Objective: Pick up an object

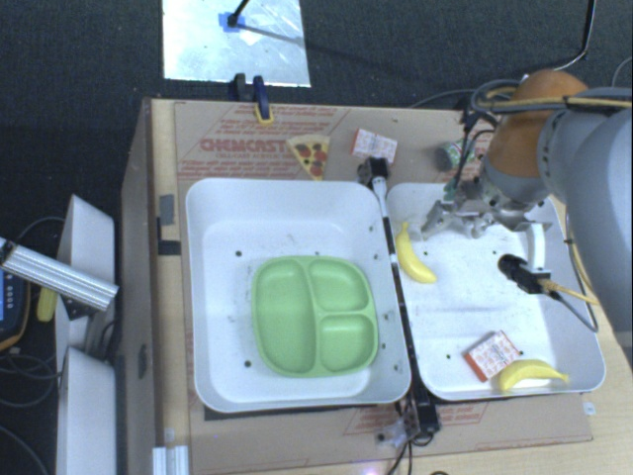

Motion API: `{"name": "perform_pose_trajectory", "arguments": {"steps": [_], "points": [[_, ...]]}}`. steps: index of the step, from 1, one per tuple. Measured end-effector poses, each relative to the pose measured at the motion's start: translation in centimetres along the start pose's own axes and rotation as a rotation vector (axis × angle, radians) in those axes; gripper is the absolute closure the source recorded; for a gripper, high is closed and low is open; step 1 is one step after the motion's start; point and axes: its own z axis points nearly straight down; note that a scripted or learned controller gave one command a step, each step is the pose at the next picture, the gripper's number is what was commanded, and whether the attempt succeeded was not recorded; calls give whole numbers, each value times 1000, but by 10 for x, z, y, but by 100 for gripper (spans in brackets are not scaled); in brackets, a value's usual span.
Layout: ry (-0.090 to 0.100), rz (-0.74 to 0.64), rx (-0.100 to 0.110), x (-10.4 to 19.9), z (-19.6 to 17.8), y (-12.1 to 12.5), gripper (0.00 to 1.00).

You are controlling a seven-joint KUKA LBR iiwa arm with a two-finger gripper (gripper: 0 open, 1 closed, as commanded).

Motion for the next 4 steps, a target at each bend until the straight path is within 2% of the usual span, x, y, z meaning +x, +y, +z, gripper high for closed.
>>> {"name": "perform_pose_trajectory", "arguments": {"steps": [1,2,3,4], "points": [[-1,0,0,-41,0,14,0],[2,-4,0,34,0,15,0],[0,0,2,20,0,-21,0],[1,-1,-2,20,-11,-19,100]]}}
